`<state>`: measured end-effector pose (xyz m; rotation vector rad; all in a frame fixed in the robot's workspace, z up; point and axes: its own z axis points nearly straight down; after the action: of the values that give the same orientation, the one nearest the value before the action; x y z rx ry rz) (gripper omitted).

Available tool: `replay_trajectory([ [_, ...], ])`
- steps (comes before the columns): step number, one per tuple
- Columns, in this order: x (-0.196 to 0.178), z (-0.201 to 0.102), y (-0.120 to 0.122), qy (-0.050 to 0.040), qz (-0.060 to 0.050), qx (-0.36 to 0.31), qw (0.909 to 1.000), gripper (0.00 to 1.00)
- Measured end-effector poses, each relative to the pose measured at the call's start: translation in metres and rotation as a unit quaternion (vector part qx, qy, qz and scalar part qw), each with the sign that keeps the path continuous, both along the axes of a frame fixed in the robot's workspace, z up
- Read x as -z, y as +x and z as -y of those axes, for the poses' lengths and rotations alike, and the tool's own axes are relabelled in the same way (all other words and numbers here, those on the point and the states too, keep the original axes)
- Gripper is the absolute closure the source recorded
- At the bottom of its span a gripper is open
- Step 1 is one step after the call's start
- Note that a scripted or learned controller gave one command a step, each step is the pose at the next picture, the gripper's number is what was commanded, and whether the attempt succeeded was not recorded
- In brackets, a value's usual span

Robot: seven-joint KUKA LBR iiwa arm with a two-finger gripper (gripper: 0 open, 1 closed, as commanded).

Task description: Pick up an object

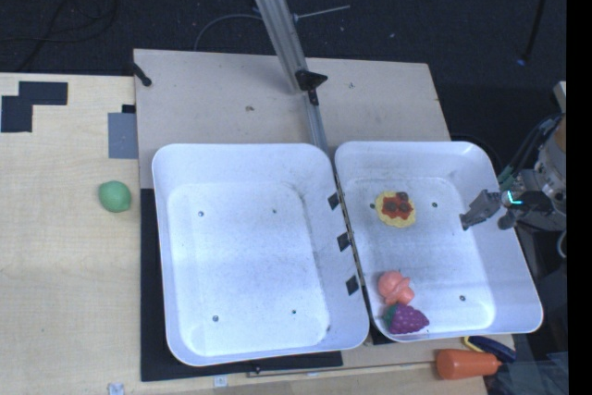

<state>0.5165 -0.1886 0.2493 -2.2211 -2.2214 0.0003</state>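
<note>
The little toy pizza (396, 209) lies flat in the right bin (481, 310), with a pink toy (396, 286) and purple grapes (407, 320) nearer the front. To do this well, the arm should come straight down over one toy. The end effector (483, 210) hangs at the bin's right edge, holding nothing. I cannot tell how wide it is.

One fixed camera looks down (at a slant) on both white bins (185, 166).
</note>
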Motion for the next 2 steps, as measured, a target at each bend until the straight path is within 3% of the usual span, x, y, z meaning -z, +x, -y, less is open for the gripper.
replay_trajectory([
  [1, 0.000, 0.000, 0.000, 0.0000, 0.000, 0.000, 1.0000, 0.00],
  [2, 0.042, 0.000, 0.000, 0.0004, -0.002, 0.000, 1.0000, 0.00],
])
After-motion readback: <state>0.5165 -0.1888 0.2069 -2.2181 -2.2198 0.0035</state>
